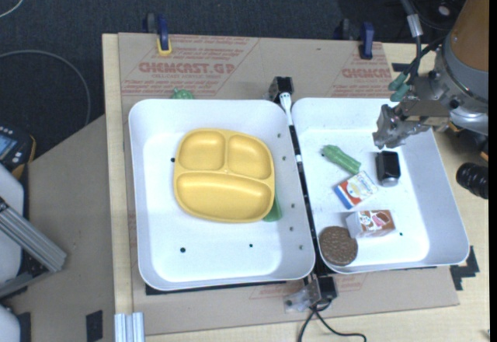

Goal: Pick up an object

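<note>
Gripper (pixel 386 140) hovers just above the black block (pixel 387 166) in the right bin (pixel 435 200); its opening cannot be told.

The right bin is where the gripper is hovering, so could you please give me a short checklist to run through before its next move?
1. Gripper over the right bin: ok, above its upper part.
2. Target under it: not ok; the black block lies just below and beside it in the camera view, not directly under.
3. Jaws ready: cannot tell.
4. Space around the block: ok, apart from the green piece and the blue-and-white packet.
5. Object in the jaws: cannot tell.
</note>
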